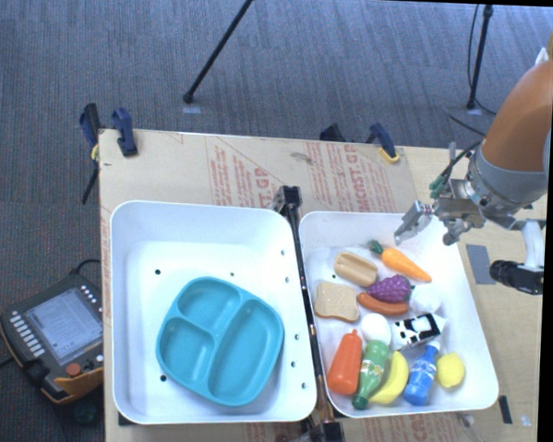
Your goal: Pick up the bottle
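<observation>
Three bottles lie in the right bin (475,314) near its front wall: an orange bottle (346,362), a green bottle (372,372) and a blue bottle (422,373). A banana (393,380) rests between the green and blue ones. My gripper (425,236) hovers over the bin's far right corner, well behind the bottles. It is open, its two fingers spread with nothing between them.
The right bin also holds a carrot (406,262), hot dog (355,268), grapes (390,288), toast (336,303), a lemon (450,370) and a black-and-white toy (415,330). In the left bin (137,245) lies a blue divided plate (220,340). Clamps (383,141) grip the bench's far edge.
</observation>
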Tool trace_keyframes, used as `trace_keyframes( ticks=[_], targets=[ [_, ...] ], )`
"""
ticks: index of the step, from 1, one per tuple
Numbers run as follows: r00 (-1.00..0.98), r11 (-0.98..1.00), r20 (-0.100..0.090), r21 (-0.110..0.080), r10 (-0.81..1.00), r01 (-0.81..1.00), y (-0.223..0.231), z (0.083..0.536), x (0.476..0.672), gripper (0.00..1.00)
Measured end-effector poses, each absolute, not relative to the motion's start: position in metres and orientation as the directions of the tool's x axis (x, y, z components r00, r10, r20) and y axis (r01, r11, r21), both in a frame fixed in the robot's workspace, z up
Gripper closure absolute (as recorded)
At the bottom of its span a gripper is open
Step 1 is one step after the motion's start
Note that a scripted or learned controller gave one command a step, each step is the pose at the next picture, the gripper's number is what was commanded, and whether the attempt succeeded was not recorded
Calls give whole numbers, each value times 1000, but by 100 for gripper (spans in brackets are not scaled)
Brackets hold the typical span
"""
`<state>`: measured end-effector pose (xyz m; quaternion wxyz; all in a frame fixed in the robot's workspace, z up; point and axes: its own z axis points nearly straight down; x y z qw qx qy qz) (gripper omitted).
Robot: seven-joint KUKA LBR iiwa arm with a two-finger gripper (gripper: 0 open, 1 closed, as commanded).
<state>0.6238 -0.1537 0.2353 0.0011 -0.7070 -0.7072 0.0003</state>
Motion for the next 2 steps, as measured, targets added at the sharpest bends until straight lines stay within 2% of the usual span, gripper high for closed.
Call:
trace_keyframes(
  ticks=[1, 2],
  targets=[
    [-2, 2, 2, -2, 1000, 1000, -153, 246, 624, 100],
    [267, -267, 0, 0, 964, 964, -204, 292, 595, 100]
  ],
)
